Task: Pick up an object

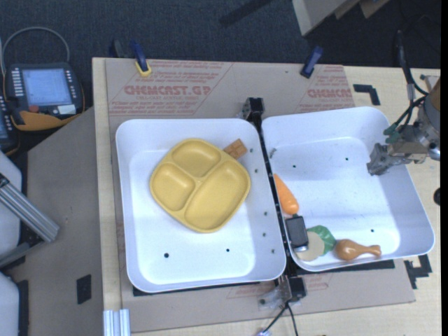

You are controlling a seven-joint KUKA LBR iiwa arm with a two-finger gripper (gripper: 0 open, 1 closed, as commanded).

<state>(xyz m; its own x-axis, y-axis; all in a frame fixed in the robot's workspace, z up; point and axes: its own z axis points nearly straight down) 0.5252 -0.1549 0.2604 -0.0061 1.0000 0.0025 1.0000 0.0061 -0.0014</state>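
Gripper (379,161) is hovering at right bin's (329,128) far edge; you can't tell its grip state; carrot (285,195), drumstick (355,249) lying well off twd the near-left.

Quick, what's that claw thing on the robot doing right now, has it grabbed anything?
Gripper: over the right bin's right edge, nothing visibly in it; open or closed cannot be told.

Floor: dark blue-grey carpet (196,16) beyond my bench's far edge.
Bench top: pale board (105,208) under a brown printed sheet (231,82), held by blue clamps (140,56) at the far edge.
Far left: my control pendant (45,93), screen lit.
Near left: an aluminium rail (28,212), slanted.
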